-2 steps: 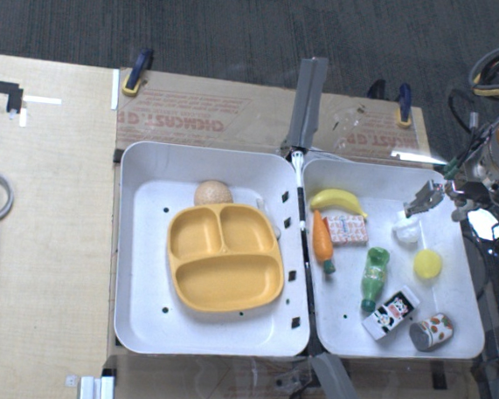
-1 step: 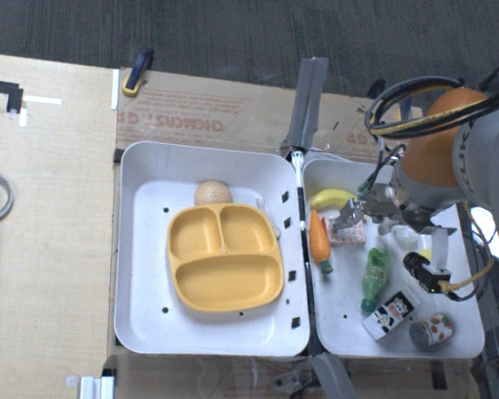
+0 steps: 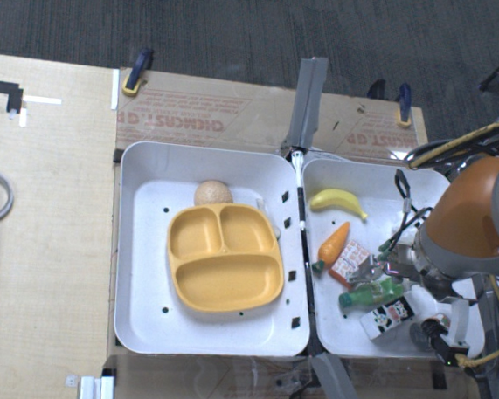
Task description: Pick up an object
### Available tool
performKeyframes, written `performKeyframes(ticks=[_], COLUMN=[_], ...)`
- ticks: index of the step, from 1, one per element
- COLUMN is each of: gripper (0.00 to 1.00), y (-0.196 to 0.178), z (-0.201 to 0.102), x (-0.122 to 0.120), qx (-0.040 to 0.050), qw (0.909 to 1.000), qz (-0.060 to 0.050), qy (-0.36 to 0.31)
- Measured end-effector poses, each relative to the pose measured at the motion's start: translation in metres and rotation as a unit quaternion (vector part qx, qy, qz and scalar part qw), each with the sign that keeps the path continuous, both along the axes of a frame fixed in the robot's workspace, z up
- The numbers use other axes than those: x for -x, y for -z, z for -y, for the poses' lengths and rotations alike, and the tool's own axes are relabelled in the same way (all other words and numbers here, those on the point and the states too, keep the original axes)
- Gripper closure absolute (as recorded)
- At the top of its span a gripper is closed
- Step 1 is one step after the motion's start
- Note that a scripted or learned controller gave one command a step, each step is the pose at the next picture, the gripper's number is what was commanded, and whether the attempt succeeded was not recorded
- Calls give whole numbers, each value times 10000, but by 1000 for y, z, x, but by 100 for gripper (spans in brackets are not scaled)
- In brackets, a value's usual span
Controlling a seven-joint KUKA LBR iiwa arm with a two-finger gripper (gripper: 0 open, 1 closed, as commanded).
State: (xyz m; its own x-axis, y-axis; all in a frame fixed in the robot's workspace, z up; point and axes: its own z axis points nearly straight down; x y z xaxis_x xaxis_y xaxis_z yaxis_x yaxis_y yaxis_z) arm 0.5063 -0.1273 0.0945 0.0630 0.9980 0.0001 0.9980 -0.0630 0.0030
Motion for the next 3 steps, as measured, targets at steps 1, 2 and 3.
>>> performKeyframes(ticks=[1,2,3], gripper=[0,0,0], y=[-1,-2,0], z=[-32,-18,-20], x=[-65,-129,-150], qx=[18,20,16], qw=[9901,9831,9845], qz=[32,36,-93], qy=[-1402,-1829,-1749])
